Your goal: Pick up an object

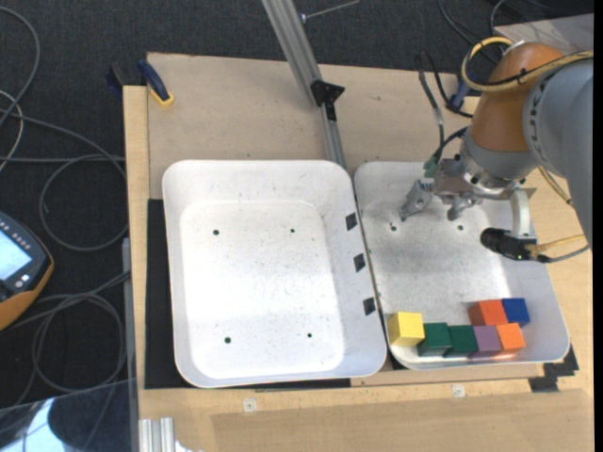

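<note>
While we scan from the left, we first meet the left bin (259,271), a shallow white tray with small dark dots on its floor. Just beside it, touching along the shared edge, sits the right bin (443,262). Along its near wall we see a row of blocks: a yellow block (407,327), two green blocks (448,338), a purple block (486,339), an orange block (510,336), a red block (491,312) and a blue block (515,310). Over the far part of this bin hangs the gripper (433,204); its fingers are spread apart and grasp nothing. The blocks lie well apart from it.
</note>
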{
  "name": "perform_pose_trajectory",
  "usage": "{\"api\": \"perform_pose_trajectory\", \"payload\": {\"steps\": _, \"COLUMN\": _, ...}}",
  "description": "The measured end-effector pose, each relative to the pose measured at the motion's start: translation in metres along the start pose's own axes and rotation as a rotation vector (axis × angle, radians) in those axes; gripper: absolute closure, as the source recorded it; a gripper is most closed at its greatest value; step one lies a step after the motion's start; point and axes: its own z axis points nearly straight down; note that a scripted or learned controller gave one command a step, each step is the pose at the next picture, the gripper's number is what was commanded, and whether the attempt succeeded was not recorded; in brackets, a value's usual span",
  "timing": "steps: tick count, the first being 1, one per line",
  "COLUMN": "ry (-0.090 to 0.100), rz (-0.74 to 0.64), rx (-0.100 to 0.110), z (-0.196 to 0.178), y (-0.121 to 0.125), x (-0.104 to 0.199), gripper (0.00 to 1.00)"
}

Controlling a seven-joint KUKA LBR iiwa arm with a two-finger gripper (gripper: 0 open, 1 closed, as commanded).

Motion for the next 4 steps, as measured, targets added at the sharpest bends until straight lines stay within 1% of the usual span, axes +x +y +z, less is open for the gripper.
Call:
{"api": "perform_pose_trajectory", "payload": {"steps": 1, "ry": 0.001, "rz": -0.001, "rx": -0.01, "z": -0.015, "y": 0.003, "x": 0.001, "gripper": 1.0}}
{"api": "perform_pose_trajectory", "payload": {"steps": 2, "ry": -0.001, "rz": -0.002, "rx": -0.014, "z": -0.06, "y": 0.001, "x": 0.002, "gripper": 1.0}}
{"api": "perform_pose_trajectory", "payload": {"steps": 3, "ry": -0.002, "rz": -0.002, "rx": -0.017, "z": -0.125, "y": 0.001, "x": 0.007, "gripper": 1.0}}
{"api": "perform_pose_trajectory", "payload": {"steps": 4, "ry": -0.002, "rz": -0.002, "rx": -0.015, "z": -0.173, "y": 0.002, "x": 0.007, "gripper": 1.0}}
